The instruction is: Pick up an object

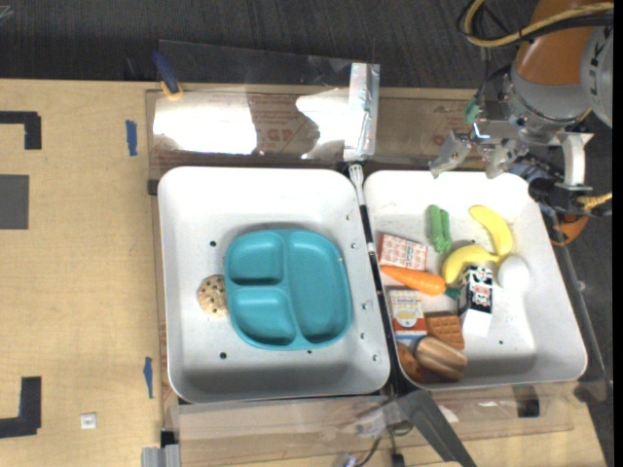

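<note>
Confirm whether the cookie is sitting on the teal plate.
No. The cookie lies on the left bin's white floor, just beside the teal plate's left edge.

My claw [474, 154] above the right bin's [555, 343] far rim, open floor along its right side, toys crowding its left half, teal tray [288, 286] filling the left bin [185, 212], cookie [211, 295] beside it.

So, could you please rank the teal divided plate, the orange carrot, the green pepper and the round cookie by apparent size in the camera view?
1. Teal divided plate, clearly largest.
2. Orange carrot.
3. Green pepper and round cookie: too alike to rank.
</note>
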Robot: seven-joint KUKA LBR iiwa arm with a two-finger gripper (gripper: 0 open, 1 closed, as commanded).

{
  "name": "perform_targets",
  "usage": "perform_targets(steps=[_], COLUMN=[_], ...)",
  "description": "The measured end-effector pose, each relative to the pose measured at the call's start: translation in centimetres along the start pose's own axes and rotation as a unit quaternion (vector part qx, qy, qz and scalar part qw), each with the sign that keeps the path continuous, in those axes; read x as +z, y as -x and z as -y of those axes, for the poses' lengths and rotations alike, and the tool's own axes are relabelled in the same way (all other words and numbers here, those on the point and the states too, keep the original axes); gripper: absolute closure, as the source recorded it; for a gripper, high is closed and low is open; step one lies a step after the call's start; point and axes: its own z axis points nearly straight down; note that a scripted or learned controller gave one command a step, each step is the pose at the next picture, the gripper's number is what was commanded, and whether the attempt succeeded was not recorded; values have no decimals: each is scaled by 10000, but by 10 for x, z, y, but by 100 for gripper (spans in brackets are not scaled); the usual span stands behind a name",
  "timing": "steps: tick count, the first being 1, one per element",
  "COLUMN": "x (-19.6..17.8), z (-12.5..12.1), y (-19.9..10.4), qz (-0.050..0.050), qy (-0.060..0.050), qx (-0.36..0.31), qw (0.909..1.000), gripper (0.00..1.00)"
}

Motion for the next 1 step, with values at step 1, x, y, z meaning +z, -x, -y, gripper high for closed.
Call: perform_targets(steps=[1], x=[131], z=[32], y=[-4], qz=[12], qy=[40], qx=[-849], qw=[9964], gripper=[0])
